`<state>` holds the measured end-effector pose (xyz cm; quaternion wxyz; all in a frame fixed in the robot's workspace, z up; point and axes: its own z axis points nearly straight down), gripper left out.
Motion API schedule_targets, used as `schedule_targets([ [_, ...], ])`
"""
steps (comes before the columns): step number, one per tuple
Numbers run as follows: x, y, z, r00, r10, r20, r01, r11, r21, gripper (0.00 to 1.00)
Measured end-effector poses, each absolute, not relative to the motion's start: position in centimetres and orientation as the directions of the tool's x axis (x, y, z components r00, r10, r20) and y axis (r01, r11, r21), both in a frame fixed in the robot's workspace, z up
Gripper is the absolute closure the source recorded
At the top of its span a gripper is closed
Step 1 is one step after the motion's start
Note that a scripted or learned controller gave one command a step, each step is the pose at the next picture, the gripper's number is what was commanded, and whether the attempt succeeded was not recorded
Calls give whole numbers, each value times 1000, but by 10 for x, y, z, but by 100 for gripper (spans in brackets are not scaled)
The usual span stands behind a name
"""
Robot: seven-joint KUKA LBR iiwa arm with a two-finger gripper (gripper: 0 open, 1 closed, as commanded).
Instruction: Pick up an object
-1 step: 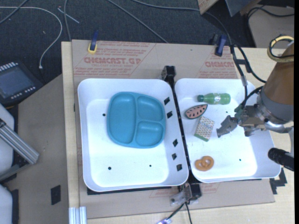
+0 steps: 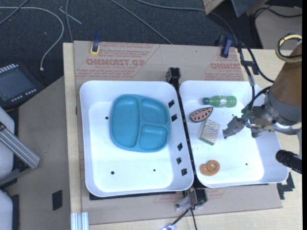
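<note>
Gripper (image 2: 233, 127), fingers apart and holding nothing, hovers in the right bin (image 2: 261, 171). Green patterned packet (image 2: 209, 132) lies just to its left, long axis running near to far; pretzel (image 2: 210, 167) nearer, watermelon slice (image 2: 201, 114) and green bottle (image 2: 219, 101) farther.

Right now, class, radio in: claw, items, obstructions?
Claw low over right bin, nothing held. Nearest: speckled packet. Green bottle, watermelon slice, pretzel nearby.

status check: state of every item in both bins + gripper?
blue divided plate: flat, left bin, nothing on it
green bottle: lying on its side, right bin
watermelon slice: flat, beside bottle
patterned packet: flat, untouched
pretzel: flat, near front wall
gripper: over right bin, holding nothing
</note>
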<state>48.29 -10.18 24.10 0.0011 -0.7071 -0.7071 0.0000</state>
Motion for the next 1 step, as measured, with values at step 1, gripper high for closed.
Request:
schedule_targets([
  [1, 487, -110, 186, 2, 1000, 3, 1000, -2, -8, 0],
])
